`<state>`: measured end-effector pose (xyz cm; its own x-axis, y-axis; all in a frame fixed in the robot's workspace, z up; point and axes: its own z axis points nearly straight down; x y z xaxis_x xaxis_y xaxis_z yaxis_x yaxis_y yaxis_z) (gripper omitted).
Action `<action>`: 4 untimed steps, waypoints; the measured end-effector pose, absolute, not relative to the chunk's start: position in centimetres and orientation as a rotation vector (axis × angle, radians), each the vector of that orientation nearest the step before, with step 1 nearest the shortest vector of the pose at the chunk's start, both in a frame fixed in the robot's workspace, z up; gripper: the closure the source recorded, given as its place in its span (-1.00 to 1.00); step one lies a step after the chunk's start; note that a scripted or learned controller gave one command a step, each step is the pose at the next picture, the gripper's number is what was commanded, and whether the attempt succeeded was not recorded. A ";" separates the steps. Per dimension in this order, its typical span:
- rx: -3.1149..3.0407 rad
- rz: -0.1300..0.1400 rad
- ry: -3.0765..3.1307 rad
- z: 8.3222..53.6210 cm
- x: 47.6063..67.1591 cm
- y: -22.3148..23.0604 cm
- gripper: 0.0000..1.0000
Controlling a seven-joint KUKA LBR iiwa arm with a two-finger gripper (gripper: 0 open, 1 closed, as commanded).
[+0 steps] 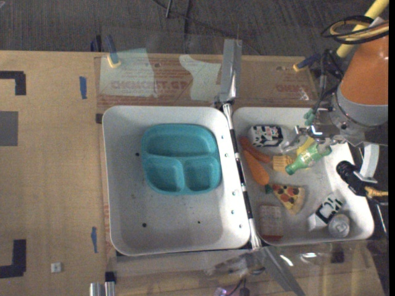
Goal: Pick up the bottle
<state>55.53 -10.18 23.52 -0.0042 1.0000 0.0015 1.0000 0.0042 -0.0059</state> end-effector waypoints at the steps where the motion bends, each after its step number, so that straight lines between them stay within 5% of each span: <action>1: -2.249 0.004 -2.186 20.5 56.7 -14.5 -1.00; 2: -2.319 0.001 -2.115 10.1 57.8 -20.2 -1.00; 3: -2.318 0.001 -2.116 10.9 57.9 -20.3 1.00; 4: -2.334 0.004 -2.099 22.5 56.9 -16.0 1.00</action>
<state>56.89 -15.99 22.47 0.1056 0.9944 -0.0001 0.9944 -0.1056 -0.0033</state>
